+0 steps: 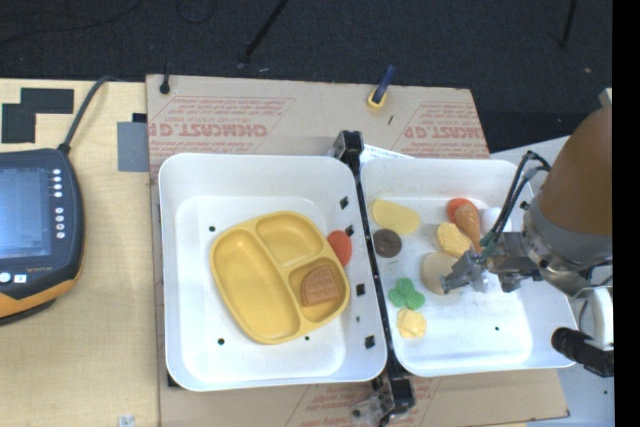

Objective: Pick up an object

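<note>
1. Object candidates lie in both bins; none is lifted, and all rest on the bin floors.
2. Far left: a teach pendant (30,220) with a lit screen lies on the worktop (110,335).
3. Left bin (200,185): a yellow divided tray (275,275) holds a brown waffle-like piece (320,286) in its lower right compartment; a red item (341,246) sits just beside the tray's right edge.
4. Right bin (500,340): a yellow piece (396,215), a dark round disc (386,242), a green item (405,294), a small yellow item (411,323), a pale tan disc (436,270), an orange-yellow piece (453,238) and a red-orange item (463,212).
5. The hand (462,275) hangs low over the tan disc's right side; whether its grip is wide or narrow cannot be told.
6. Far right: the arm (580,195) enters.
</note>
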`<action>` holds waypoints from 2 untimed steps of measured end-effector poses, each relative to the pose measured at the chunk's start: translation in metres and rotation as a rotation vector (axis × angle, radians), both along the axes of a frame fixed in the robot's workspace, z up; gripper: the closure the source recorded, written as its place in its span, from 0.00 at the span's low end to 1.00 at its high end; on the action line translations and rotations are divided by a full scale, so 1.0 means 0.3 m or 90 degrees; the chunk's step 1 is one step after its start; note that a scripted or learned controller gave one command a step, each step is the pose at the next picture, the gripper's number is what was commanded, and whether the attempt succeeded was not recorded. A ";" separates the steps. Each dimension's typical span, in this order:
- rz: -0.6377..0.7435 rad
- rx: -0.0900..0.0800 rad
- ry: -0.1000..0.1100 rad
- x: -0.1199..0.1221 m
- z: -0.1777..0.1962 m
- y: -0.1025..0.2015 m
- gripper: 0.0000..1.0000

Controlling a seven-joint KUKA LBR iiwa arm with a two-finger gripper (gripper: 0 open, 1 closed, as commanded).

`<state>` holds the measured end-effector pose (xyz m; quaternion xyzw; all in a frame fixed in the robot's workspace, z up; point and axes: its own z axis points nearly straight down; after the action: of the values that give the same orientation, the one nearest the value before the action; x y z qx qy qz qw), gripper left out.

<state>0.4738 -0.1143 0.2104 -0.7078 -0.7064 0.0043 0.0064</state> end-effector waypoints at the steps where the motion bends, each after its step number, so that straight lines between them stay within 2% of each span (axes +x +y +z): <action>1: 0.001 -0.001 -0.007 0.007 0.015 -0.002 0.00; 2: 0.001 0.001 -0.001 0.004 -0.203 -0.013 0.00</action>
<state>0.4750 -0.1181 0.1495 -0.7070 -0.7072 0.0032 0.0059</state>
